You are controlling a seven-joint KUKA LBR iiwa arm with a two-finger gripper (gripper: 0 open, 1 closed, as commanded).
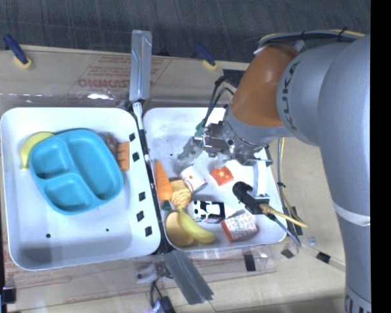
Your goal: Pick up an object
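Observation:
My gripper (197,143) hangs over the upper middle of the right bin (163,126), at the end of the grey arm reaching in from the right. Just below it lie a small white cylinder (192,177) and a red-orange packet (221,174). An orange carrot (163,180) lies along the bin's left wall. Further forward are a beige lump (180,191), a black-and-white object (208,208), a yellow banana (197,229) and a red box (239,225). I see nothing between the gripper's fingers.
The left bin (26,240) holds a blue divided plate (77,168), a yellow banana (31,145) behind it, and an orange item (122,155) with a brown one (108,139) by the right wall. A metal divider (139,64) runs between the bins.

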